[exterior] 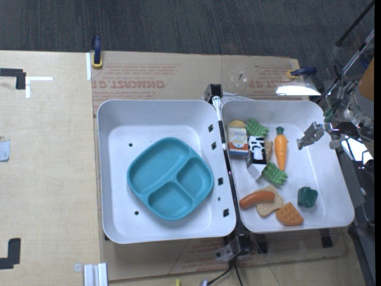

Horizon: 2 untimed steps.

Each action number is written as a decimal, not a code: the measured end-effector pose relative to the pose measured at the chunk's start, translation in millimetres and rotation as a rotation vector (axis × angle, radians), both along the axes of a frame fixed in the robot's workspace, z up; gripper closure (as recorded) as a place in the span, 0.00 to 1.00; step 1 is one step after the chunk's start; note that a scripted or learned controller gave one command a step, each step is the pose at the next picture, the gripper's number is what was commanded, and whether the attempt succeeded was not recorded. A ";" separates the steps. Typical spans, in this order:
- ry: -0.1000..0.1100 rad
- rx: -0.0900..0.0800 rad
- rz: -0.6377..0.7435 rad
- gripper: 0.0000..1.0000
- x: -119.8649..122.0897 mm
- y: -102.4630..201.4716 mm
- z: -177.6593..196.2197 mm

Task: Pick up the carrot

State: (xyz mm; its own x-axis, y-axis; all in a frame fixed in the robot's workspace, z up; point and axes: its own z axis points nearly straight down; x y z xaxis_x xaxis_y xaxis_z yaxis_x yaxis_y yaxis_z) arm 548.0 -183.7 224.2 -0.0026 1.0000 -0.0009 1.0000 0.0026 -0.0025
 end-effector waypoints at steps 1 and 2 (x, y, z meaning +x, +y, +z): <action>0.001 0.000 0.031 0.00 34.2 1.2 -102.9; -0.010 -0.010 0.022 0.00 52.0 14.5 -125.0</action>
